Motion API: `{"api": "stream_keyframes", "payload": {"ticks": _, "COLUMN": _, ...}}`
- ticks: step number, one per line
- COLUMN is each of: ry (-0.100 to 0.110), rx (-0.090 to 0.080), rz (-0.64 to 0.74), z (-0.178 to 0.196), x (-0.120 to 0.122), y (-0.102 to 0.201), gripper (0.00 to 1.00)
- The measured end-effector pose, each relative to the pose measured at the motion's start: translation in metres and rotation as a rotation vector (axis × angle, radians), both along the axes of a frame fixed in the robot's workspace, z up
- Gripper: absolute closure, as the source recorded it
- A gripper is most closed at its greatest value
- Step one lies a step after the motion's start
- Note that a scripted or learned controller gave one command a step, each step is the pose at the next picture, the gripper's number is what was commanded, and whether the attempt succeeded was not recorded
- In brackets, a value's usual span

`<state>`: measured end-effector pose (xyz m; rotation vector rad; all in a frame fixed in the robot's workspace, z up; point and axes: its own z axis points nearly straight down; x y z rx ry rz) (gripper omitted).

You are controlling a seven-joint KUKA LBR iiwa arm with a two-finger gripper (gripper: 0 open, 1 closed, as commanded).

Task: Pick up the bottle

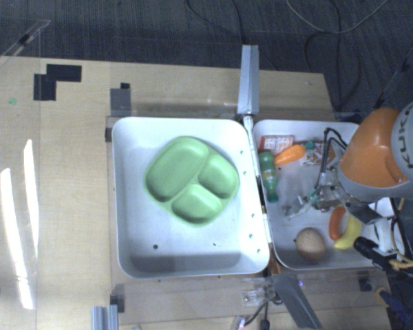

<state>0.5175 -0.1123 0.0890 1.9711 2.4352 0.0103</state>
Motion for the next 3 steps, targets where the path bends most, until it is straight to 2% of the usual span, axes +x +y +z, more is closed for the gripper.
{"api": "stream_keyframes", "payload": {"ticks": 1, "ry": -0.001, "rx": 0.004, "rz": -0.341, "z": 0.0, "x": 0.034, "y": 0.025, "gripper": 0.0}}
{"api": "stream_keyframes", "payload": {"ticks": 2, "ry": 0.0, "rx": 0.004, "rz": -0.397, "z": 0.0, "x": 0.072, "y": 0.027, "gripper": 0.0}}
{"api": "stream_keyframes", "payload": {"ticks": 3, "ry": 0.028, "rx": -0.001, "rz": -0.463, "z": -0.001, "x": 0.126, "y": 0.022, "gripper": 0.0}}
